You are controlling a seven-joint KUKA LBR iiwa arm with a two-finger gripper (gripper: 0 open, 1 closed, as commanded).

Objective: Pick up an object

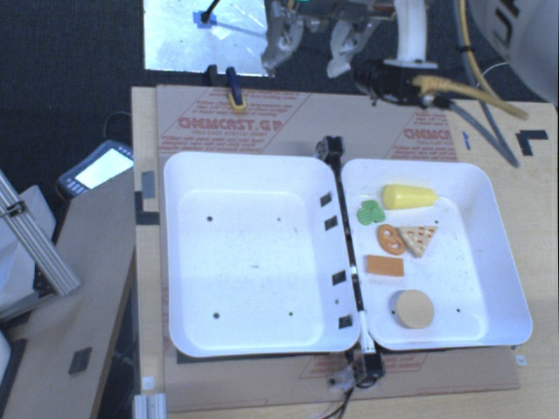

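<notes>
Camera view: the gripper point(306, 46) hangs high at the far edge of the scene, beyond the bench, well apart from both bins. Its two fingers are spread wide with nothing between them.

The left bin point(183, 234) has bare floor. The right bin point(498, 234) holds every candidate: a yellow piece point(408, 196) at the far end, a green piece point(369, 213) just left of it, a pretzel point(390, 238) touching a wedge point(419, 239) in the middle, an orange slab point(384, 266) nearer, and a tan disc point(412, 309) nearest, lying apart from the rest.

Judging by this, no pick is under way; the arm is at the starting step, before any approach. The next move calls for choosing a target, swinging over the right bin and descending with the fingers straddling it. The disc or the yellow piece look the easiest, having free space around them; the pretzel and wedge crowd each other.
</notes>
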